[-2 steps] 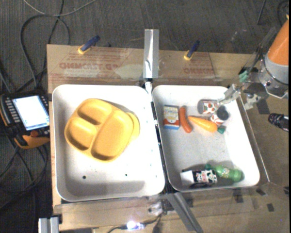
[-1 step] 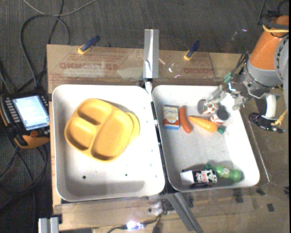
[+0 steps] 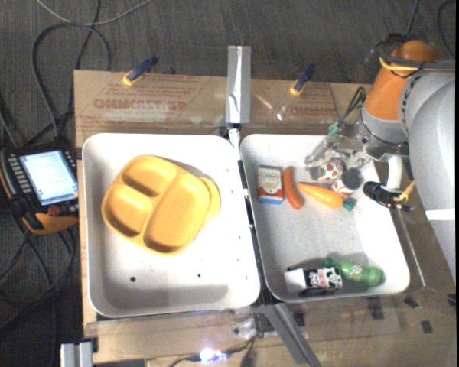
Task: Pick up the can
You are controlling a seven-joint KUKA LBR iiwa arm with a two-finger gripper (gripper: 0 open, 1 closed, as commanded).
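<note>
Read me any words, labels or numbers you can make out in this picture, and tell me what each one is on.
Nothing reads clearly here.
Red print on the cardboard sheet behind the bins: too blurred to read.
Small box in the right bin: label too small to read.
Green bottle: its label is too small to read.
Handheld screen beside the left bin: lit, with unreadable text.
Can near the gripper: markings unreadable.

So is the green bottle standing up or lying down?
Lying down. The green bottle rests on its side along the near wall of the right bin, its length running across the floor beside a black-and-white item.
</note>
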